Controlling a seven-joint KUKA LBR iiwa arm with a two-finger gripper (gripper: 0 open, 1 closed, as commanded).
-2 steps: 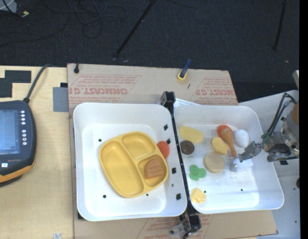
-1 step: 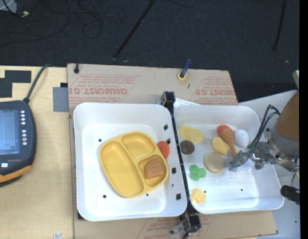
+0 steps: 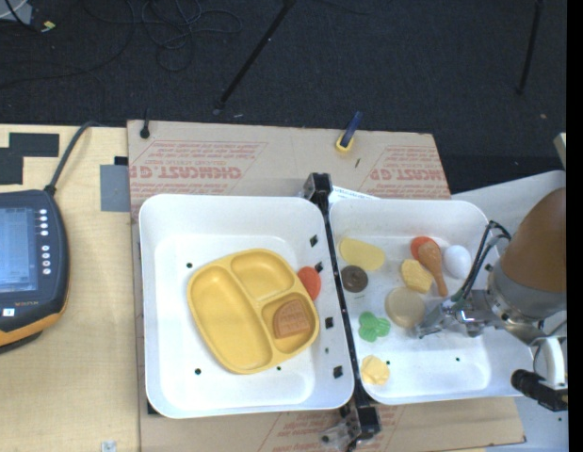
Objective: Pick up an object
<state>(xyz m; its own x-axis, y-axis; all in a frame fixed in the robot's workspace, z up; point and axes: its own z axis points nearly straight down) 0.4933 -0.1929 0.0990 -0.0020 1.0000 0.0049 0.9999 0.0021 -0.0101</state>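
Jaws of the gripper (image 3: 430, 325) sit low over the right bin (image 3: 461, 379), pointing toward the bin divider, but the metal fingers blur together at this slant and I cannot tell how far apart they stand or whether anything is between them. Just beyond the tips, touching or nearly so, lies a pale tan disc (image 3: 404, 306). Farther out past the tips, toward the divider, is a small green piece (image 3: 372, 327), and up from that a dark brown round piece (image 3: 353, 278). A yellow blob (image 3: 363, 252) lies near the bin's far corner. Above the jaws are a yellow chunk (image 3: 416, 276), an orange spoon-like piece (image 3: 429, 259) running down toward the fingers, and a white egg shape (image 3: 457, 257) beside it. Below and ahead of the jaws, near the bin's front wall, sits a small yellow lump (image 3: 375, 370).

Behind the jaws, the grey wrist rises into the orange band (image 3: 543, 243) of the arm.

Well past the divider, the left bin (image 3: 178, 243) holds a yellow divided plate (image 3: 236, 311) with a brown waffle-like piece (image 3: 291, 319) in its nearest compartment. A red-orange piece (image 3: 311, 281) lies just beside the plate's rim. Far out on the bench rests a control pendant (image 3: 23, 262).
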